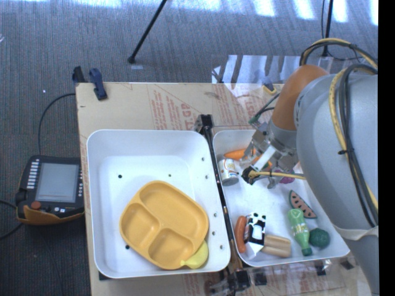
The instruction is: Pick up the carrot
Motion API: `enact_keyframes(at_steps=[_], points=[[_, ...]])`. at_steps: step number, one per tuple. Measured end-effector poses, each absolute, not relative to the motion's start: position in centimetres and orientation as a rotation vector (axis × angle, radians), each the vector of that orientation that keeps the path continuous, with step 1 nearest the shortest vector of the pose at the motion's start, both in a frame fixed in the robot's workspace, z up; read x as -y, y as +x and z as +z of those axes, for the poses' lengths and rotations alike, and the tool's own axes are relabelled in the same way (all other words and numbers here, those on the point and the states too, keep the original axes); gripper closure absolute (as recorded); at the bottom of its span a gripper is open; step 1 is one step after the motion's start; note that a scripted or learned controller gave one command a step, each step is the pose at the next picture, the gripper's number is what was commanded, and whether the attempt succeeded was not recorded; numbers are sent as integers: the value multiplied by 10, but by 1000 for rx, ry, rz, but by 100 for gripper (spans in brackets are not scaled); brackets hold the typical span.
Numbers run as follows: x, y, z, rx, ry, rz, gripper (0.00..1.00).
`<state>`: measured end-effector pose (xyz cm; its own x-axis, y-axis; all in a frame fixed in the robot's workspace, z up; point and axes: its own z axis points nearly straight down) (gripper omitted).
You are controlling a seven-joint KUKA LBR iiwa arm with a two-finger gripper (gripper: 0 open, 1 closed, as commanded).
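The carrot [234, 155] is a small orange piece lying near the far left corner of the right bin [279, 259], just above a silver can [229, 172]. Its right end is hidden behind the gripper [260, 155], which hangs low over the far part of that bin, directly to the carrot's right. The arm's grey body and orange band cover the bin's far right side.
The right bin also holds a red sausage [239, 233], a black-and-white carton [255, 227], a tan roll [277, 246], a green bottle [299, 230], a green ball [319, 238] and a watermelon slice [301, 204]. In the left bin [108, 159] lie a yellow divided plate [163, 224] and a yellow fruit [197, 256].
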<state>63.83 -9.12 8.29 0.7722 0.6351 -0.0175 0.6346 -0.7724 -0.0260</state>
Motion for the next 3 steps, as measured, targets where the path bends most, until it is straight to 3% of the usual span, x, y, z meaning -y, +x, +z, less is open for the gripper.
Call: enact_keyframes(at_steps=[1,2,3], points=[[84,627,86,636,-3068,15,0],[139,632,329,704,-3068,-24,0],[160,629,190,686,-3054,29,0]])
